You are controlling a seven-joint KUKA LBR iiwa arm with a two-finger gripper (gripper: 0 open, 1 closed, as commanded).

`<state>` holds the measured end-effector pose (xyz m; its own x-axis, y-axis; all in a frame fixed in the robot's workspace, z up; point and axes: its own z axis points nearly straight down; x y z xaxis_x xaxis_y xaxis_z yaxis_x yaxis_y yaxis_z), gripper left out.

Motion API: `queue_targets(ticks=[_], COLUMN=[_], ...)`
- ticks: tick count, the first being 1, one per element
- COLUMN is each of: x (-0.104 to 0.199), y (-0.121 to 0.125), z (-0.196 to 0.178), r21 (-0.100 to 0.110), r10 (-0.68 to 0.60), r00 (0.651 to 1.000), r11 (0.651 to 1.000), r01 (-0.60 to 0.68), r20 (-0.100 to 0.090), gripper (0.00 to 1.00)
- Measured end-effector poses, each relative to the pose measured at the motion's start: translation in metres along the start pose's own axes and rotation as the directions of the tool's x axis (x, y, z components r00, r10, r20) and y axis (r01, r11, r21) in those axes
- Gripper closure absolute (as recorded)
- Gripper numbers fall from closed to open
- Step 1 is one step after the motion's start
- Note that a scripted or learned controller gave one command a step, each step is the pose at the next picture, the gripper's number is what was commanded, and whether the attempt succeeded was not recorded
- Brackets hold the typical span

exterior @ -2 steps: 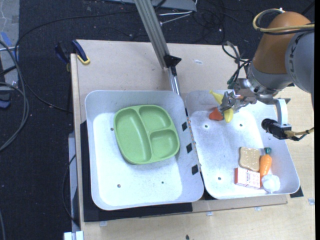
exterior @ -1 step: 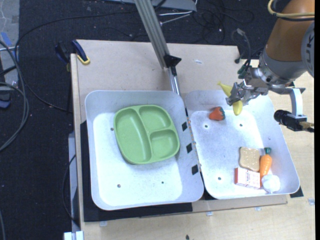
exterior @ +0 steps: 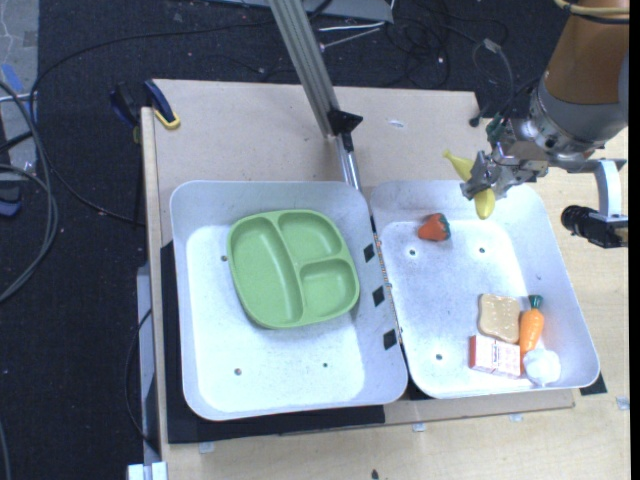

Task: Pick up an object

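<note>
While jaws (exterior: 484,186) clasp it, yellow banana (exterior: 474,182) slants upper-left to lower-right

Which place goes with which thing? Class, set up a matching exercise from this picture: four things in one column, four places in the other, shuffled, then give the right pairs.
Things
1. green divided plate
2. strawberry
3. carrot
4. banana

Places
A. at the gripper, over the right bin's far edge
B. in the left bin
C. near corner of the right bin, beside the slice of toast
D. alone, far part of the right bin's floor

Pairs: 1-B, 2-D, 3-C, 4-A
</note>
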<state>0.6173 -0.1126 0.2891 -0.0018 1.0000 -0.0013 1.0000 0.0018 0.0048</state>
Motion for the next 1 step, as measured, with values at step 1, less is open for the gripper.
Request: queue_targets(ticks=[1], x=[0.0548], y=[-0.0114], z=[-0.0004], r21=[0.006], r10=[-0.005], r00=[1.000], r11=[1.000], r01=[0.005], r20=[-0.003], gripper=[1.00])
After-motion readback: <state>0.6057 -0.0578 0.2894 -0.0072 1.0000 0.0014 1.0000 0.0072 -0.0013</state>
